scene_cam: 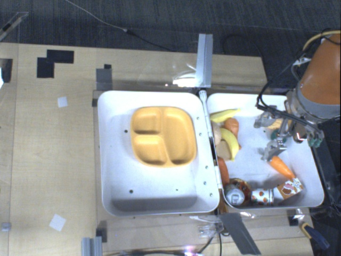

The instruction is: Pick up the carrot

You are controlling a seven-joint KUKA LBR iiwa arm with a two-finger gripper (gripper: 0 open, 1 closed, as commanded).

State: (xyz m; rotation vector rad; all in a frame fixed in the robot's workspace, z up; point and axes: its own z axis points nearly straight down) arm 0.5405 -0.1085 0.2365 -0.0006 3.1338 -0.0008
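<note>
Carrot [281, 167] lies in the right bin [250, 183] near the right wall, just below the gripper [273, 145]; can't tell the claw's state. Risk: the tips look set at the carrot's upper end, so a close there could squirt it out or tip it against the wall. Right bin also holds bananas [226, 127], a can [234, 196] and a snack pack [277, 192]; left bin [114, 143] holds a yellow tray [162, 136].

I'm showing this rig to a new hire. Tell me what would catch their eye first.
The yellow tray stands out, sitting in the middle of the left bin. Next comes the arm's orange band at the right edge, with the gripper reaching down into the right bin just above the carrot. Bananas lie along that bin's left side, and cans along its near edge.
</note>
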